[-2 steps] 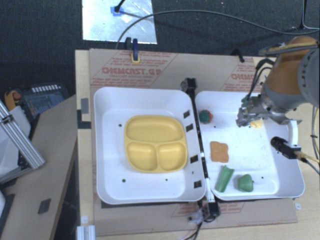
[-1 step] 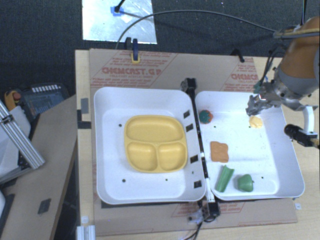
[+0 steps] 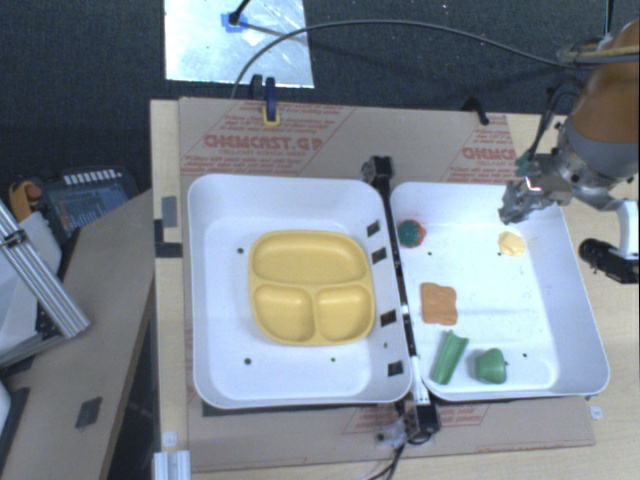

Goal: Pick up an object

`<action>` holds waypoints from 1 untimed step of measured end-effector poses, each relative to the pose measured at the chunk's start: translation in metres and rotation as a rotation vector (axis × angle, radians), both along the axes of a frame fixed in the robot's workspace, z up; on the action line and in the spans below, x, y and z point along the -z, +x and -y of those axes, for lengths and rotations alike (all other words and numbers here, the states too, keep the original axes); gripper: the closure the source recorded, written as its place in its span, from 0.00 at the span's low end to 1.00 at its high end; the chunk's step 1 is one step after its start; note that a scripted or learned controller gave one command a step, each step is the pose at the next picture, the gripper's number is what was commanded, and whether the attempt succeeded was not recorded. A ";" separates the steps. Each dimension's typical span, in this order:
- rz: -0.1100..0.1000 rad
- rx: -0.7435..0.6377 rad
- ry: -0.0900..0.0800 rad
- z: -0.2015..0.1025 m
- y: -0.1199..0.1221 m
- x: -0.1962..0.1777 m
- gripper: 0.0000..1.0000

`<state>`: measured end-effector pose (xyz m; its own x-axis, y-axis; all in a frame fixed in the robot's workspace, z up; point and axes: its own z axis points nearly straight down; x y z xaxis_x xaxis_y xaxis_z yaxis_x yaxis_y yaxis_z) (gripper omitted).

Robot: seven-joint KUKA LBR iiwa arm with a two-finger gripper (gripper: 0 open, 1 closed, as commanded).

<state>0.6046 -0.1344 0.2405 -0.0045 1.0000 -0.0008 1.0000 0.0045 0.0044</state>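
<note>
Right bin [image 3: 570, 298] holds a small yellow piece [image 3: 511, 244] near its far right side, just below the gripper [image 3: 518, 206], whose finger state cannot be told, plus a red-green ball [image 3: 411, 232], orange slab [image 3: 438, 303], green stick [image 3: 449, 357] and green pepper [image 3: 490, 365]; left bin [image 3: 215, 268] holds a yellow divided tray [image 3: 310, 286].

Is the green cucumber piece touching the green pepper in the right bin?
Apart. The camera view shows a strip of white bin floor between the cucumber piece and the green pepper in the right bin.
</note>
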 end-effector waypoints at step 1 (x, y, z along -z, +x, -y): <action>-0.003 -0.005 0.003 -0.052 -0.015 -0.008 1.00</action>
<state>0.5891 -0.0819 0.2488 -0.0095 1.0000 0.0021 1.0000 0.0095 0.0014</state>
